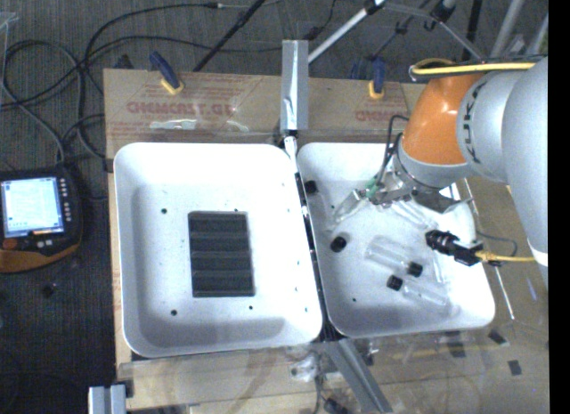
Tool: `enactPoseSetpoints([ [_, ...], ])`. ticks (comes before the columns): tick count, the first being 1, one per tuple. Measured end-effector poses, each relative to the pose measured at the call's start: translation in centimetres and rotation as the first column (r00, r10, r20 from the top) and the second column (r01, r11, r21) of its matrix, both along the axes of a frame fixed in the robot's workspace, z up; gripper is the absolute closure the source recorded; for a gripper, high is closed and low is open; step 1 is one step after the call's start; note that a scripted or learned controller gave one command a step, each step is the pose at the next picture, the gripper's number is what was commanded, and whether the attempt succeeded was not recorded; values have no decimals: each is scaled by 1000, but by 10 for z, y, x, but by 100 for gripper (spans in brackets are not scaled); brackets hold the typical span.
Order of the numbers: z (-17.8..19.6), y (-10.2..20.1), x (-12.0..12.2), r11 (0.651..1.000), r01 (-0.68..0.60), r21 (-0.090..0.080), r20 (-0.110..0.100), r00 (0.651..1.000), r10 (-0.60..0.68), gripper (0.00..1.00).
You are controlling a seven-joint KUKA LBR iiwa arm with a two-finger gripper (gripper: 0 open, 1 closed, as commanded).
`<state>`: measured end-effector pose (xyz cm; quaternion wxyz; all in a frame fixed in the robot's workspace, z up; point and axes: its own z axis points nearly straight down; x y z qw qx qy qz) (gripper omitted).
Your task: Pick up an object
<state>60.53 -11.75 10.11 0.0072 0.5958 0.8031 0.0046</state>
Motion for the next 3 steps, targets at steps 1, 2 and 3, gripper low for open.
enactPoseSetpoints([
  [1,-11,16,62,1000,30,-1,-13,999,-30,0],
  [2,2,16,64,1000,28,-4,-8,1000,-28,100],
  [3,0,16,63,1000,28,-4,-10,1000,-28,0],
])
